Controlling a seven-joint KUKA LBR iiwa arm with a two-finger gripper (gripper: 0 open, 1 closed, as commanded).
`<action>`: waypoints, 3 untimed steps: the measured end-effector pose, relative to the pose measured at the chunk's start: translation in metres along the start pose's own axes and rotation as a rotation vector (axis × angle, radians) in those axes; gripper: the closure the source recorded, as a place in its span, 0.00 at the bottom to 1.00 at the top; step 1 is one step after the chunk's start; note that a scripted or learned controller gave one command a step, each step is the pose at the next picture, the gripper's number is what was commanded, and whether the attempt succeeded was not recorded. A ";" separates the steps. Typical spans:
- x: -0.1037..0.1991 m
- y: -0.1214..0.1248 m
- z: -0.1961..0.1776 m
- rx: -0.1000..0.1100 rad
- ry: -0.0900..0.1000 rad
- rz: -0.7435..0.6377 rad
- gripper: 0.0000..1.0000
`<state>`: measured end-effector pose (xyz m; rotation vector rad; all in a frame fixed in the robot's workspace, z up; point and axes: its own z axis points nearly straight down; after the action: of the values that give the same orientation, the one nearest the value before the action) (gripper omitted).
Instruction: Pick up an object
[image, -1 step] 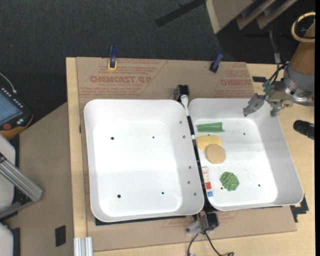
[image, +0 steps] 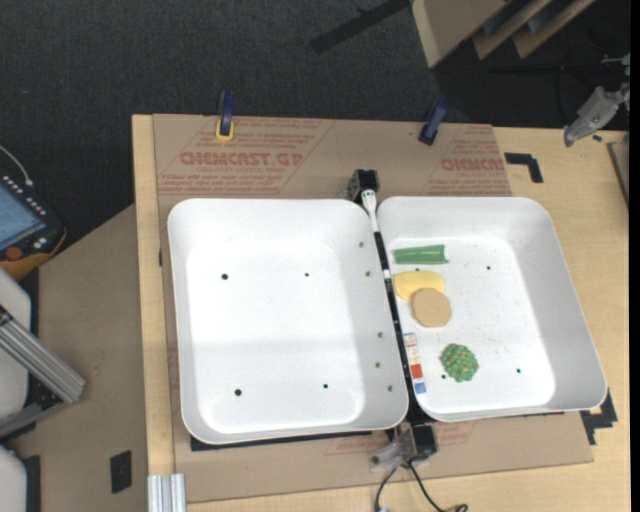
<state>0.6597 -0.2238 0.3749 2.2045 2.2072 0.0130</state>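
Two shallow white bins sit side by side on a brown cardboard sheet (image: 300, 150) printed with red lettering.

1. Left bin (image: 265, 330), centre-left of the frame: bare white floor marked with four small dark dots.
2. Right bin (image: 530, 290), centre-right of the frame: holds four small things, all grouped near its left wall.
 - Green strip (image: 419, 255), lying flat and nearly level, uppermost of the group.
 - Yellow piece (image: 412, 283), just below the strip.
 - Tan round disc (image: 432, 309), overlapping the lower edge of the yellow piece and touching it.
 - Green bumpy lump (image: 459, 362), lowest of the group, apart from the disc, towards the bin's lower edge.
3. Gripper (image: 597, 108), grey, at the upper right edge of the frame, above the bench corner and well apart from both bins. Nothing is seen held in it. Whether it is wide or narrow, I cannot tell, as too little of it comes into the frame.
4. Two blue clamps, one (image: 225, 120) at the sheet's upper left edge, one (image: 433, 122) at its upper middle.
5. Small black fitting (image: 362, 185) at the top of the seam between the bins, and another (image: 415, 440) at the bottom, with a cable (image: 400, 485) trailing off the lower edge.
6. Device with a blue screen (image: 15, 215) at the far left edge.
7. Metal rail (image: 40, 355), slanted, lower left.
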 end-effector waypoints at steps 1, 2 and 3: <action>-0.002 -0.029 -0.153 0.002 0.001 0.000 0.00; -0.001 -0.027 -0.153 0.014 0.003 -0.002 1.00; -0.001 -0.026 -0.164 0.010 0.000 -0.003 1.00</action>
<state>0.6301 -0.2228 0.5384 2.2066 2.2157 0.0021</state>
